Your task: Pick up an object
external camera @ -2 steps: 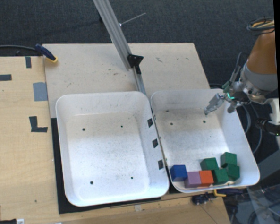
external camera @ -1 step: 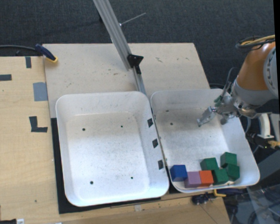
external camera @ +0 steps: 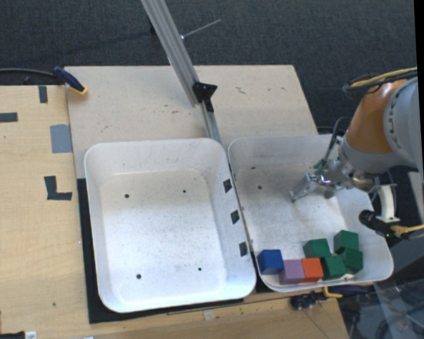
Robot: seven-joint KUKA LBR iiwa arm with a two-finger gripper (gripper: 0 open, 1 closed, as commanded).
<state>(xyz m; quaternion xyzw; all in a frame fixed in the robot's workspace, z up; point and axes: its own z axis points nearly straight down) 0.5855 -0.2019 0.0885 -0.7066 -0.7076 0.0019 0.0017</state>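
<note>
Several small blocks lie along the near edge of the right bin [external camera: 269, 162]: a blue block [external camera: 270, 260], a purple block [external camera: 294, 270], an orange block [external camera: 312, 268] and several green blocks [external camera: 337, 253] clustered in the near right corner. My gripper [external camera: 300, 191] hangs low over the middle of the right bin, well behind the blocks and apart from them. Nothing is seen in it. The grey arm with its orange band [external camera: 373, 127] reaches in from the right.
The left bin [external camera: 100, 208] stands beside the right one, their rims meeting at the centre. A slanted metal rail [external camera: 180, 52] runs from the top of the view down to the bins' shared far corner. A cable [external camera: 20, 71] lies at the far left.
</note>
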